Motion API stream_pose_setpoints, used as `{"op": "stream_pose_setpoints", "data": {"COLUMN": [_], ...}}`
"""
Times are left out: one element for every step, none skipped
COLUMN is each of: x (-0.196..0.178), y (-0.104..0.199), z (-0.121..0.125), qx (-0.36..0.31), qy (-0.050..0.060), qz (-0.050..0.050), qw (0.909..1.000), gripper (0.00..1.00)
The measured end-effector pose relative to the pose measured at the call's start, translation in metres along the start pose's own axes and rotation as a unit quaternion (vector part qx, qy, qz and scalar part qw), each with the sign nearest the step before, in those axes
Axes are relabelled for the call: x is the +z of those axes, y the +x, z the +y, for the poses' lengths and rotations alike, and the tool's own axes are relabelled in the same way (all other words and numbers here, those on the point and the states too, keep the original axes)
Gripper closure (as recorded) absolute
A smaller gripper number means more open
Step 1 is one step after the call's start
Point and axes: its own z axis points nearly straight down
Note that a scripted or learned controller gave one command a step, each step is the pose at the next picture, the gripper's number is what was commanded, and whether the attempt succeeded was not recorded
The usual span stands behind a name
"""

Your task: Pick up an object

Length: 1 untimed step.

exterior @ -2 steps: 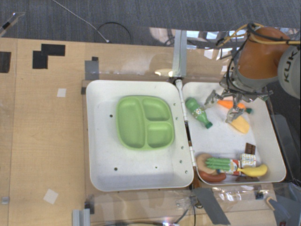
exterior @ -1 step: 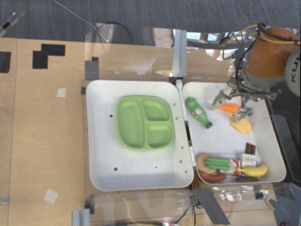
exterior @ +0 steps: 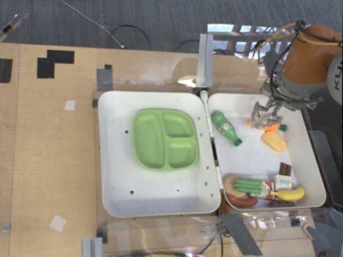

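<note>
A wooden counter [exterior: 48, 143] carries two white bins: the left bin [exterior: 115, 197] holds a green tray [exterior: 163, 139], the right bin [exterior: 252, 159] scattered toys. The arm [exterior: 308, 58] lowers its claw [exterior: 266, 116] over a small orange carrot [exterior: 272, 127] at the far right; whether it grips cannot be told. The carrot lies left-right, probably light, hard and slick, best pinched across its middle.

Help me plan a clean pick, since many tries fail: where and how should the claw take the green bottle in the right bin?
Grip the green bottle across its body near the middle, coming straight down from above. It lies flat on the right bin floor, slanted, with open floor on both long sides, so the fingers should probably straddle it across its width. The bin's dividing wall sits close to its upper end.
</note>
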Motion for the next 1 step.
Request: {"op": "stream_pose_setpoints", "data": {"x": [-0.0055], "y": [0.0337], "z": [-0.0193], "qx": [-0.195], "qy": [-0.008], "qz": [0.004], "qw": [0.9807], "gripper": [1.00]}}
